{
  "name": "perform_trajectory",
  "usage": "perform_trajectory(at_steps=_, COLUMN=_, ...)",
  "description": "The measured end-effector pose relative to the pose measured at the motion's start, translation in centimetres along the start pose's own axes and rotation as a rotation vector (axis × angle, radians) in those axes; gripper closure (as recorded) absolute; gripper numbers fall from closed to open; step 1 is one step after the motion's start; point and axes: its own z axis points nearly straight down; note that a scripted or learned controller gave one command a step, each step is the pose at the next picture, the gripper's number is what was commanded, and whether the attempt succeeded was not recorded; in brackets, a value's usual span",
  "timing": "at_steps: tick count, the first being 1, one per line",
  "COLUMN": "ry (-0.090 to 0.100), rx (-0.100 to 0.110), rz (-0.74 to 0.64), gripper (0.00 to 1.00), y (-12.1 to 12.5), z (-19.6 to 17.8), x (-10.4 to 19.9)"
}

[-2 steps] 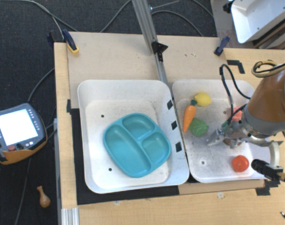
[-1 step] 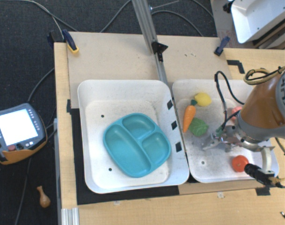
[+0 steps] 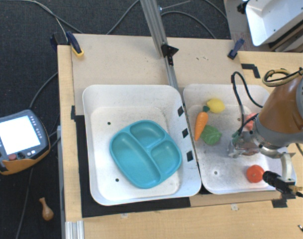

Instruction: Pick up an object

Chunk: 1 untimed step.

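The right bin (image 3: pixel 216 180) holds a yellow lemon (image 3: pixel 215 105), an orange carrot (image 3: pixel 201 125) with a green top, a green leafy vegetable (image 3: pixel 211 135) and a red tomato (image 3: pixel 255 174). My gripper (image 3: pixel 238 148) reaches down into this bin from the right, below the orange band of the arm (image 3: pixel 285 111). It sits just right of the green vegetable and up-left of the tomato. A pink-red bit (image 3: pixel 250 121) shows beside the wrist.
The left bin (image 3: pixel 99 113) bears a blue divided plate (image 3: pixel 146 153). A metal pole (image 3: pixel 153 19) slants down to the gap between the bins. Black cables (image 3: pixel 241 96) loop over the right bin. A teach pendant (image 3: pixel 17 141) lies off the bench at left.
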Motion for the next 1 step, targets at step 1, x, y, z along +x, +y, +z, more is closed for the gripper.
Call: perform_trajectory(at_steps=1, ry=0.002, rx=0.004, rz=-0.003, gripper=1.00, y=0.27, z=-4.35, x=0.35)
